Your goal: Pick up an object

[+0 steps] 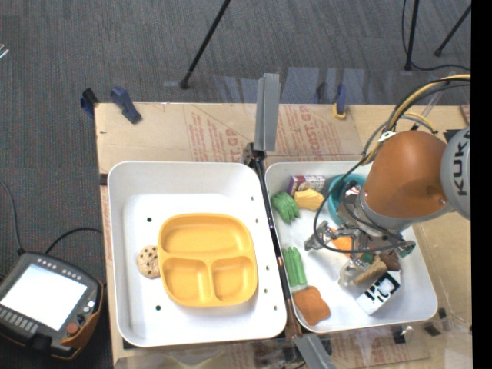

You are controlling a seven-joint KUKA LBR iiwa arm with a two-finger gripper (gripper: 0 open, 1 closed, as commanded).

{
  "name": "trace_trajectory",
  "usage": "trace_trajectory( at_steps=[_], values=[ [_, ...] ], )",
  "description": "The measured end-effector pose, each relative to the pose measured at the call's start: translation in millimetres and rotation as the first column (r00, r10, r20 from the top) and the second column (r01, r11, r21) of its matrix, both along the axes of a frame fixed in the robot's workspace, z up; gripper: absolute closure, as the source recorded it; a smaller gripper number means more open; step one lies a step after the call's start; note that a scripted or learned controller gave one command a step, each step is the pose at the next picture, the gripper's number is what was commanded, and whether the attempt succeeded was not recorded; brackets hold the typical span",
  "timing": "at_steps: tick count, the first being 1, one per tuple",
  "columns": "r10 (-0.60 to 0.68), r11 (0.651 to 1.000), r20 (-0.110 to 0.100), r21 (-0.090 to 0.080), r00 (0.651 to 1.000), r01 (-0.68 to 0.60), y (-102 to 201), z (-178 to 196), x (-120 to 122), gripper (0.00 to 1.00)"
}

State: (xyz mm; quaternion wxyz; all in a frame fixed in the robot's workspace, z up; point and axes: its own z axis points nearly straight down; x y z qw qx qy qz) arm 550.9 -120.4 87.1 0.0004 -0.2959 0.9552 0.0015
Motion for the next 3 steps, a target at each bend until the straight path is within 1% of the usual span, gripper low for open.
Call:
trace_trajectory(
  at_steps=[1, 2, 3],
  values=[
    [0.139, 0.99, 0.003, 0.0, 0.99, -0.139, -71, 1, 12, 0.0],
    [0.166, 0.986, 0.001, 0.002, 0.986, -0.166, 1, 0, 25, 0.0],
    [0.395, 0.919, 0.003, 0.0, 0.919, -0.395, -46, 1, 13, 0.0]
  ],
)
